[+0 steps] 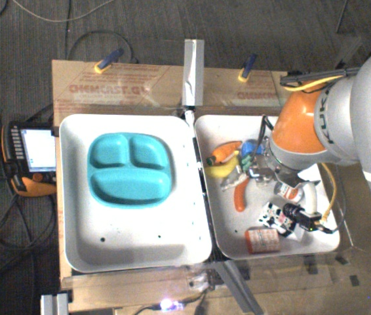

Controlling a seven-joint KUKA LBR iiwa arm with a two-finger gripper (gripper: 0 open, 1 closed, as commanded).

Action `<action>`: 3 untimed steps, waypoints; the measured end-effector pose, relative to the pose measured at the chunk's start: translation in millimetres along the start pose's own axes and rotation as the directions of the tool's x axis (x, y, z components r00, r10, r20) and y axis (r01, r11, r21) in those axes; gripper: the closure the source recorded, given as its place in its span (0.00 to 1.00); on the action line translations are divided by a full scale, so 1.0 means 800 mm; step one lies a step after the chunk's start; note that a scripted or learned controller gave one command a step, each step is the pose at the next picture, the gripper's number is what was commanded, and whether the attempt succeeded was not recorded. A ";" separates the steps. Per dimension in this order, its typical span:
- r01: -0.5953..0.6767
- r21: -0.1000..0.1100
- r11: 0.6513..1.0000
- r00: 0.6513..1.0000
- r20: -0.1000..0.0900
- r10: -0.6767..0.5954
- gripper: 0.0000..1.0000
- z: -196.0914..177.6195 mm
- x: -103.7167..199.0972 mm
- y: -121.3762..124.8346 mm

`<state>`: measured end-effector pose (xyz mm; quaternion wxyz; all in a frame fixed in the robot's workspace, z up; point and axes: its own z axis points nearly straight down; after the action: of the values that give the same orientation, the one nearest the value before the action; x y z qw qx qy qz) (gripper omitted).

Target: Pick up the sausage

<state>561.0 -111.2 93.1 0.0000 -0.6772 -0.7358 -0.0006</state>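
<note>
The gripper (246, 173) hangs low in the right bin (221, 238). Its metal parts blur into the clutter below it, so I cannot tell what state it is in.

Just beside it, on the side toward the camera, lies the sausage (239, 197), an orange-red link on the bin floor; nothing shows it gripped. It looks smooth and round, so a pinch placed off its middle would likely let it roll or squirt out.

Close on the far side sit a yellow banana (219, 168), an orange carrot-like piece (226, 151) and a blue item (248, 149), packed tight. A descent that drifts that way could snag one of them instead.

Farther toward the camera a reddish can (263, 241) rests clear of the work.

Well off to the side, the left bin (74, 241) carries a teal divided tray (131, 168), away from any risk.
</note>
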 end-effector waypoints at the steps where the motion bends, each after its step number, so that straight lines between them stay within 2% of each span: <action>1: 0.000 0.000 1.000 1.000 0.000 0.000 1.00 -0.011 0.000 0.000; 2: -0.118 0.004 0.993 0.993 0.001 0.118 1.00 -0.112 0.120 -0.019; 3: -0.054 0.003 0.999 0.999 0.005 0.054 1.00 -0.112 0.032 0.013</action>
<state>569.5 -84.7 183.0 -0.0004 -0.6968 -0.7172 0.0021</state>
